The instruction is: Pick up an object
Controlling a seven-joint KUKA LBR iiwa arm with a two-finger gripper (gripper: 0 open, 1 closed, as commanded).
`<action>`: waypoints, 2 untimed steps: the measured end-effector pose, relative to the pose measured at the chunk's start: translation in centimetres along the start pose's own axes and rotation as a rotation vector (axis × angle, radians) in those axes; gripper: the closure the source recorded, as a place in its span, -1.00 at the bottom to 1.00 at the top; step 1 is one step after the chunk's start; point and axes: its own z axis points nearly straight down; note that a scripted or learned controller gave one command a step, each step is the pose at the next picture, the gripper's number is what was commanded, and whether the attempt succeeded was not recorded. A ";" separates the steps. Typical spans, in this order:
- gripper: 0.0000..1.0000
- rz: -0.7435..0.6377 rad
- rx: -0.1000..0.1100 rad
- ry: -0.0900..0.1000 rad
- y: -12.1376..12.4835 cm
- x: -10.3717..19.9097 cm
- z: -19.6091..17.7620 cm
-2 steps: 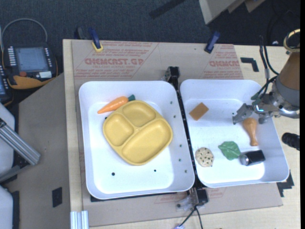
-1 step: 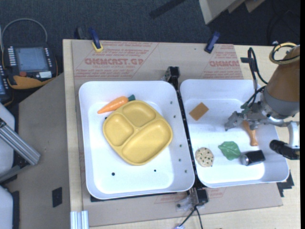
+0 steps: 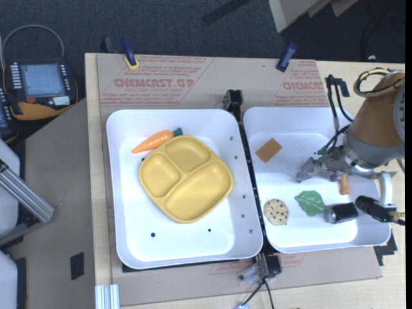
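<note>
Dark carpeted floor (image 3: 161, 18), cardboard-covered bench (image 3: 193, 76), blue clamps (image 3: 131, 53), teach pendant (image 3: 40, 85) at left

we see a yellow plate (image 3: 186, 178) and orange carrot (image 3: 152, 141) in a white bin (image 3: 119, 192); a green leaf (image 3: 311, 202), brown square (image 3: 268, 150) and speckled tan cookie (image 3: 277, 212).

1. My claw (image 3: 309, 170) hangs over the right bin (image 3: 283, 237)
2. The leaf (image 3: 311, 202) lies just nearer the camera than my claw; the cookie (image 3: 276, 212) left of that
3. The square tile (image 3: 268, 150) lies left of my claw, farther back
4. The divided plate (image 3: 185, 178) and carrot (image 3: 152, 141) sit in the left bin (image 3: 129, 237), well left of my claw
</note>
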 end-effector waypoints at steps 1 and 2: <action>1.00 0.000 -0.005 -0.003 0.1 -0.1 -1.3; 1.00 0.001 -0.011 -0.005 -0.1 -0.4 -5.7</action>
